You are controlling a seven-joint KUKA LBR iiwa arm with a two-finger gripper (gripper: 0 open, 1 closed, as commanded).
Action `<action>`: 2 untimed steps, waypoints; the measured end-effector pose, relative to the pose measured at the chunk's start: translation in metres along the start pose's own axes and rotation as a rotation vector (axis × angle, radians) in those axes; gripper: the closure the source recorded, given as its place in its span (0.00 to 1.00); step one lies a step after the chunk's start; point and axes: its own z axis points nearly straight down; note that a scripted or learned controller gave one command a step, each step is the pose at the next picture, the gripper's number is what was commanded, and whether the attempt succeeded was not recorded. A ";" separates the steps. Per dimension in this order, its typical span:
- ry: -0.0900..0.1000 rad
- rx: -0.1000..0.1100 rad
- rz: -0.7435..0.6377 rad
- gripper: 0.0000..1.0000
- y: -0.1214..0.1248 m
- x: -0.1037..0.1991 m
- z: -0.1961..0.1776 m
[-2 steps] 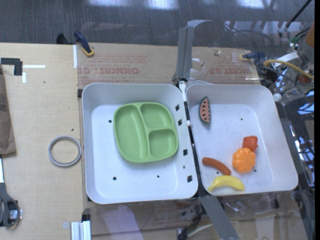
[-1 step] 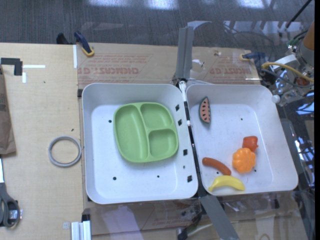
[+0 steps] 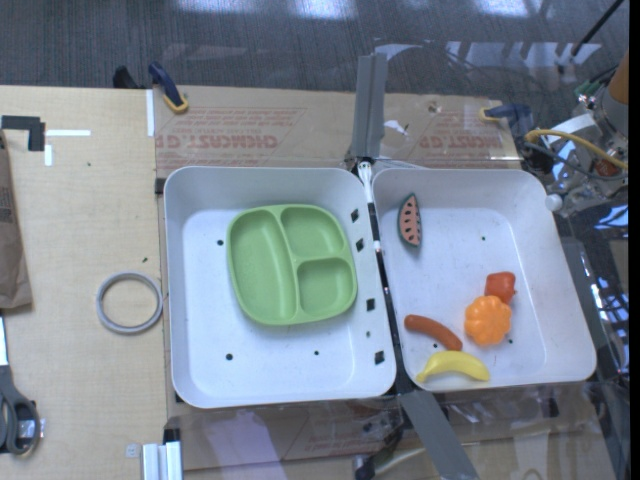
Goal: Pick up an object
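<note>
Step in hand, by my read: approach not yet begun; nothing lifted, all candidates lying loose in the right bin point(image 3: 560, 268).

Nearest, lower right of the frame: yellow banana point(image 3: 455, 368) on the bin floor close to the bottom wall; long axis runs left-right across the frame, ends dipping down, arch toward the top; just above it the sausage point(image 3: 433, 331), long axis slanting from upper left to lower right, lower end close to the banana's hump, whether touching I can't say.

Right of the sausage: orange pumpkin point(image 3: 487, 320), round, no real axis; red pepper point(image 3: 500, 286) right behind it, the two touching or nearly so.

Further up, well apart from that cluster: watermelon slice point(image 3: 409, 220) near the divider wall, long axis roughly up-down in the frame, lying flat.

Left bin point(image 3: 185, 348) holds a green divided plate point(image 3: 293, 263); broad and flat, likely a poor pick.

Farthest, upper right edge: gripper point(image 3: 580, 173) hangs among cables outside the right bin's top corner, well off every object; whether the claw is apart or together I cannot tell.

Next move, my judgement: swing in over the right bin, choose an isolated piece; the watermelon slice has the clearest room; close across its short axis, so the claw must line up left-right in the frame; the pumpkin-pepper pair risks a double grab.
</note>
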 end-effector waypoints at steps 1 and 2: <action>0.000 0.000 0.002 1.00 -0.003 -0.017 0.001; -0.001 0.000 0.002 1.00 -0.004 -0.019 0.003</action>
